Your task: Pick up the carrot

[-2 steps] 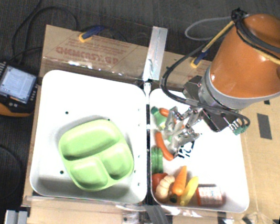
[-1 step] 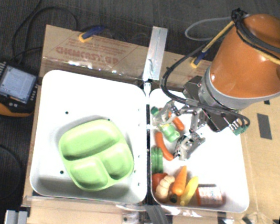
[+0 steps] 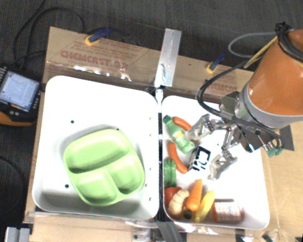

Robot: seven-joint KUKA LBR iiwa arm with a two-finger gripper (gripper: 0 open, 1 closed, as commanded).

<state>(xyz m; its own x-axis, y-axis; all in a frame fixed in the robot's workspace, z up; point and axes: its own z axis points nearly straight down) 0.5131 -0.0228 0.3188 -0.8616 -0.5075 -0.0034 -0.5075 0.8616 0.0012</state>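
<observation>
Carrot (image 3: 195, 194), a tapered orange cone, stands upright at six o'clock in the right bin (image 3: 256, 181), touching a curved yellow banana (image 3: 205, 206); gripper (image 3: 212, 145), metal fingers spread wide and holding nothing, hovers at twelve o'clock from it; left bin (image 3: 63, 97) carries a smooth green plastic tray (image 3: 105, 166) with compartments.

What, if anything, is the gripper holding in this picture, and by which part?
Nothing. The gripper hangs open above the right bin, with no object between its fingers. The carrot lies loose below it among the other toy foods.
</observation>
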